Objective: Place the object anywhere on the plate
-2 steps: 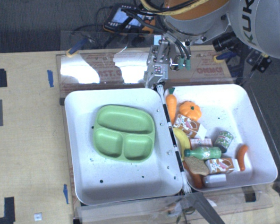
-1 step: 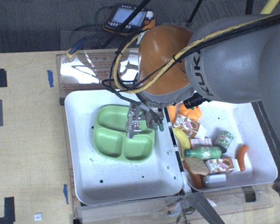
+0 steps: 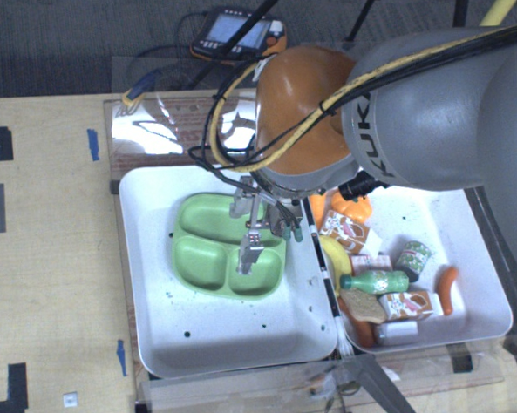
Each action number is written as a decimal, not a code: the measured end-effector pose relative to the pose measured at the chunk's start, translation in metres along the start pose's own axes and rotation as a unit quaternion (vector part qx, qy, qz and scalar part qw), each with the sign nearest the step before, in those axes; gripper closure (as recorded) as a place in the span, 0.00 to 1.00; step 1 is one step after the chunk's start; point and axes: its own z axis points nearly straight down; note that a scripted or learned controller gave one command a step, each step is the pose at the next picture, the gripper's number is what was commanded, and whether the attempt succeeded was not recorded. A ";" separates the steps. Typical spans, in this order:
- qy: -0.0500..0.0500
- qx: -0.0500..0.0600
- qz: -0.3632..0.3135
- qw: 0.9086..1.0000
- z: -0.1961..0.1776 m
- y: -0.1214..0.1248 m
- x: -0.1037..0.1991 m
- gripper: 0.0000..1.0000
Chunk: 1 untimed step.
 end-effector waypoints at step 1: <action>-0.001 0.000 0.033 0.999 -0.019 0.061 -0.025 0.00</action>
